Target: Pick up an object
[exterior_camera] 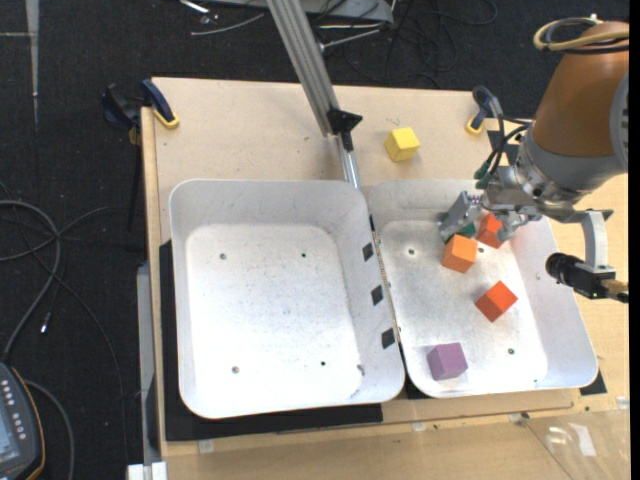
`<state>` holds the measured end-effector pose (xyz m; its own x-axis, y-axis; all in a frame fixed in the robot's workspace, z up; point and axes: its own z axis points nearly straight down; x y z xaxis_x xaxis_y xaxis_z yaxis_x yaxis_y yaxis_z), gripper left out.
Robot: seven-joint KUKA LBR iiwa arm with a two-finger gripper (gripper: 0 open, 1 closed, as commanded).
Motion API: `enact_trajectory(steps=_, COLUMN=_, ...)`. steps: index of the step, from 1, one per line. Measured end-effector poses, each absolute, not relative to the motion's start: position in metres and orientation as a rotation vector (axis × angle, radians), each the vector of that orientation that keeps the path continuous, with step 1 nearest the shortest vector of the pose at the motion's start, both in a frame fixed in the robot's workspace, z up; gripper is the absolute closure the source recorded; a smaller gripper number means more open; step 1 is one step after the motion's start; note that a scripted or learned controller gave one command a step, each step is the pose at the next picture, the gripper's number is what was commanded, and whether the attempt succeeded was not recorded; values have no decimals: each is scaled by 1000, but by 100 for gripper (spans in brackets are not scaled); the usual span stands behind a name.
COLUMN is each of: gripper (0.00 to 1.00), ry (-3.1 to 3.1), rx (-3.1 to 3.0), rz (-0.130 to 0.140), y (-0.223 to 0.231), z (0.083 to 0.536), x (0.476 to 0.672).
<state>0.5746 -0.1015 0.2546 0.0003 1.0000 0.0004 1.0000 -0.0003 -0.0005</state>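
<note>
Orange block, tilted, just below hand, in right bin

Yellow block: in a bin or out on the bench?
Out. The yellow block sits on the bare wooden bench, behind the right bin, clear of its rim.

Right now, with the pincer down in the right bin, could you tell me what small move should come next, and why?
Probably a short descent onto the orange block. The pincer hovers at that block's upper edge, near a red-orange block, in the right bin. Nothing visibly sits between its fingers, so I would centre over one block first.
</note>
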Motion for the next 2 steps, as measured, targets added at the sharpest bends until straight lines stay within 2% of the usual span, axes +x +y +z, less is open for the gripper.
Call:
enact_trajectory(steps=1, gripper=0, ry=-2215, rx=-2220, rz=9, y=-123, z=146, x=570)
enact_trajectory(steps=2, gripper=0, ry=-2217, rx=-2220, rz=5, y=-128, z=100, x=554)
